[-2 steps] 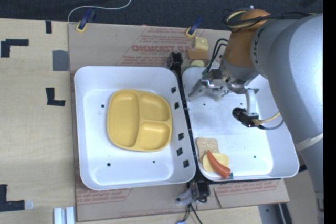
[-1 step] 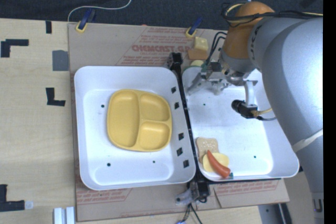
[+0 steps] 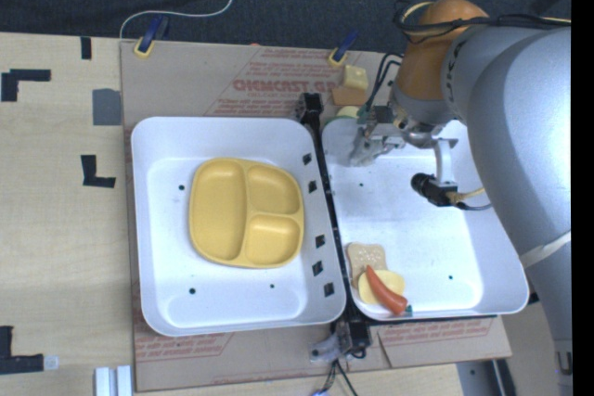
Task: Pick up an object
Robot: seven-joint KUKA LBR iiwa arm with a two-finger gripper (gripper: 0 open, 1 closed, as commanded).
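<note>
Gripper (image 3: 364,146) sits low at the far left corner of the right bin (image 3: 464,241); can't tell its state tbh. Food pile (bread, yellow slice, hot dog) (image 3: 379,283) is at the near left corner. Yellow plate (image 3: 246,211) in left bin (image 3: 158,199).

- Two bins stand side by side on the bench: the left bin (image 3: 148,199) and the right bin (image 3: 483,283), touching along their inner edges.
- A divided plate (image 3: 246,210) lies in the middle of the left bin.
- A small heap of toy food (image 3: 378,278) lies in the near left corner of the right bin.
- The gripper (image 3: 369,144) hangs over the far left corner of the right bin, its arm (image 3: 520,107) reaching in from the right.
- Small blocks (image 3: 351,86) lie on the bench just beyond that far corner.
</note>
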